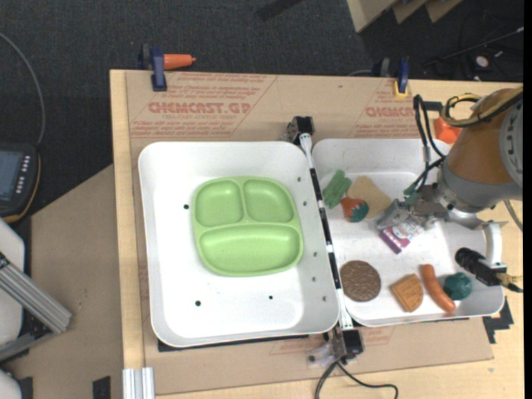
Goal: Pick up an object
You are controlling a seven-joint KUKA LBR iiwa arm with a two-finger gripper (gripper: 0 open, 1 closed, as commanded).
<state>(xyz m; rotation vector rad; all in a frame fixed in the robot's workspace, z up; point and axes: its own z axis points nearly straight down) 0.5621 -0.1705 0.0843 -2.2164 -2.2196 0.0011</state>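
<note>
My gripper (400, 219) hangs low in the middle of the right bin (378, 151), directly over a purple and white packet (398, 238) that pokes out beneath it. Whether the packet is held cannot be told. To its left lie a red and teal piece (356, 210), a tan wedge (371, 192) and a green piece (336, 188). Along the bin's front sit a brown round cookie (361, 280), an orange cracker (408, 293), an orange sausage-shaped piece (437, 288) and a teal ball (457, 287).
The left bin (166, 248) holds a green divided plate (247, 225). A raised rim (320, 223) separates the two bins. The arm's grey and orange wrist (486, 156) stands over the right bin's far right side.
</note>
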